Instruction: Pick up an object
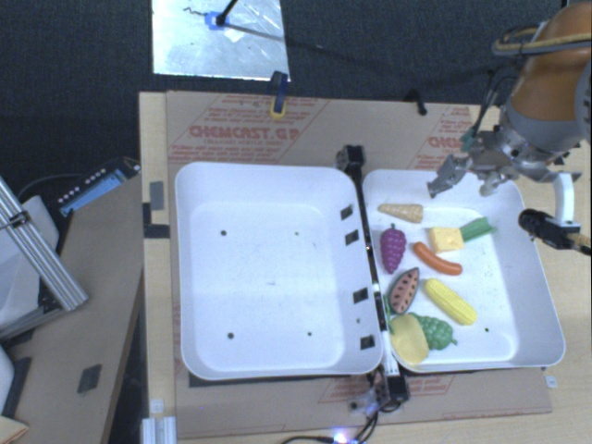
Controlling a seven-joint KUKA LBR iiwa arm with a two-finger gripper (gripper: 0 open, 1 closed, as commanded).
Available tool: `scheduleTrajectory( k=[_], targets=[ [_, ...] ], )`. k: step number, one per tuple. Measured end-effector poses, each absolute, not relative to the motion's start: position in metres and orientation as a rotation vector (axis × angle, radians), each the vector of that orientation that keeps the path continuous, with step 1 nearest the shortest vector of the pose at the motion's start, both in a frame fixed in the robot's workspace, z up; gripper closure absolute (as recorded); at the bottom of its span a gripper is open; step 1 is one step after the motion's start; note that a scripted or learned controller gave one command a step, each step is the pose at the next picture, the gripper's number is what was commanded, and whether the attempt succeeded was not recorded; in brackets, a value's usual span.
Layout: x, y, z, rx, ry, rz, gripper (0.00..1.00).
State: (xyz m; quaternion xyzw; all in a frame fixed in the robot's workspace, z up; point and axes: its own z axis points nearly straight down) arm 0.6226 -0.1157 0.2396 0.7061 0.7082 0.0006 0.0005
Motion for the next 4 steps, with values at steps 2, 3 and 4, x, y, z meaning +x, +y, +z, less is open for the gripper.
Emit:
scheduleTrajectory(
  k=[2,3,4],
  targets=[
    [0.602,-0.12,0.388,2.206,2.216,0.016,1.0],
    [0.655,-0.11,0.398,2.209,2.224,0.006,1.0],
    [0.67,-0.085,0.421,2.211,2.225,0.006,1.0]
  ],
)
